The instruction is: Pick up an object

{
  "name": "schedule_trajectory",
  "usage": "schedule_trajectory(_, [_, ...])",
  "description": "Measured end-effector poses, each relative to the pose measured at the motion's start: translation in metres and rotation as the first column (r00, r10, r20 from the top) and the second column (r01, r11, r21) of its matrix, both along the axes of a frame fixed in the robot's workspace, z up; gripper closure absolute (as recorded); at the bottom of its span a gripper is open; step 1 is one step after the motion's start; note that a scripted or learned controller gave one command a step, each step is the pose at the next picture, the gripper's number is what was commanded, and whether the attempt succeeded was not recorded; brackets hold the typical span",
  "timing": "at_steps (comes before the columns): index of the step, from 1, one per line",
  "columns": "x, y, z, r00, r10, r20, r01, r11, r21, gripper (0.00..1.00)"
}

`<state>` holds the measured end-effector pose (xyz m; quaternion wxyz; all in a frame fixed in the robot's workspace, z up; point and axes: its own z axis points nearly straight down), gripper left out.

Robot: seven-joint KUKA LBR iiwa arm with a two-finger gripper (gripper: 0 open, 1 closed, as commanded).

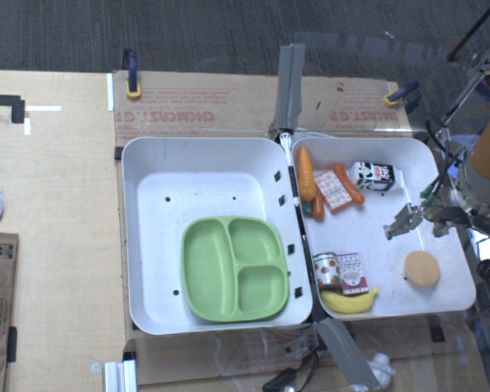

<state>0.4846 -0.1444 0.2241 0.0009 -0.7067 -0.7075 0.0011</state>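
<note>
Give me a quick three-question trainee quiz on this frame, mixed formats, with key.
1. True or false: the green divided plate lies in the same bin as the banana.
2. Which item lies nearest the gripper? A) the carrot B) the round tan bun C) the banana
3. Fill in: the small cow-print carton lies near the right bin's ____ wall.

Key: 1 false, the plate is in the left bin. 2 B. 3 far.

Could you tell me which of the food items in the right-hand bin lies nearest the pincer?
The round tan bun, alone at the bin's right side, just below the pincer. The carrot, banana and milk carton lie farther off.
</note>
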Motion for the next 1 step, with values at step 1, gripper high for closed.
schedule_trajectory(1, [0.0852,0.0447,-0.0936,0.999,-0.039,0.0,0.039,0.999,0.0,0.0])
